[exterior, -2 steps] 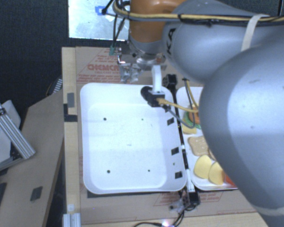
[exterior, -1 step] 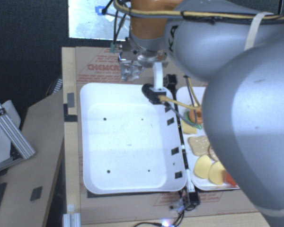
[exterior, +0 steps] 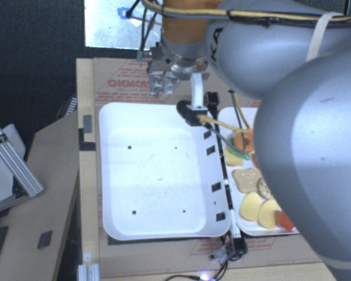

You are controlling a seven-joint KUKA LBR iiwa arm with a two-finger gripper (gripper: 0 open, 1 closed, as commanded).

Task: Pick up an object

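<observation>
The gripper (exterior: 159, 86) hangs over the printed cardboard sheet (exterior: 121, 82) just beyond the far rim of the left bin (exterior: 108, 157), under the orange band of the arm (exterior: 292, 127). The view of it is blurred and seen from above, so I cannot tell whether the jaws are spread or pressed together. The grey arm covers much of the right bin (exterior: 227, 119).

The things to pick lie in the strip of the right bin that shows, well apart from the gripper. An orange piece (exterior: 243, 139) sits farthest back, with a green piece (exterior: 238, 153) and a small yellow piece (exterior: 233, 160) just beside it. Nearer the camera lie a tan, biscuit-like slab (exterior: 246, 179), possibly toy food, a round cookie (exterior: 263, 188) touching it, two yellow discs (exterior: 253, 204) and a red piece (exterior: 285, 220) at the arm's edge.

Black clips (exterior: 216, 187) run along the seam between the bins. Both bins rest on the cardboard on the table (exterior: 47, 180).
</observation>
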